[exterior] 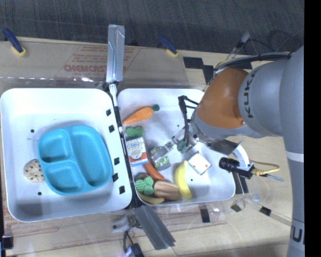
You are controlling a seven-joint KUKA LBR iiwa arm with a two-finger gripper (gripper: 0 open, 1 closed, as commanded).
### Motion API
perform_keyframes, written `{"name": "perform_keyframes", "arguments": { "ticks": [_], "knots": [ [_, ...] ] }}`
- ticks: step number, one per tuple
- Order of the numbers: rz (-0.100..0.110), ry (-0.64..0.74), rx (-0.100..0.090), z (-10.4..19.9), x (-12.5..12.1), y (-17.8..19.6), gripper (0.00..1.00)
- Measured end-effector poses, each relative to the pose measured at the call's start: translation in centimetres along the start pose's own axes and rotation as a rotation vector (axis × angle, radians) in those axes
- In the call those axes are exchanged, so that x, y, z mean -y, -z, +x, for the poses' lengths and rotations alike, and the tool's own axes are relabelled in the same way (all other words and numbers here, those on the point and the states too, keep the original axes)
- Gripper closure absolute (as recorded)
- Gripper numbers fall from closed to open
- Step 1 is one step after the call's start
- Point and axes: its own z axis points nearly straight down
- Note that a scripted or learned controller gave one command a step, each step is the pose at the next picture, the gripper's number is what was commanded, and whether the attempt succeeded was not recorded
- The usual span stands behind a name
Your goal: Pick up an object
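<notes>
Two shallow white plastic bins, the left bin [16, 197] and the right bin [222, 183], are sitting side by side beneath me as I am reaching in with my grey arm [273, 98]. A blue three-compartment plastic tray [75, 158] is lying in the left one, a round speckled cookie [34, 171] just beside it. I am hanging my gripper [185, 142] over the right bin's clutter: an orange toy carrot [139, 115], a yellow toy banana [182, 180], a small white block [198, 163]. Whether my jaws are open, or gripping anything, I cannot tell.
</notes>
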Motion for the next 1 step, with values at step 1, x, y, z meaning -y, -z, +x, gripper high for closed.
{"name": "perform_keyframes", "arguments": {
  "ticks": [1],
  "knots": [
    [0.017, -0.124, 0.001, 4.04, 4.75, -1.14, 0.0]
  ]
}}
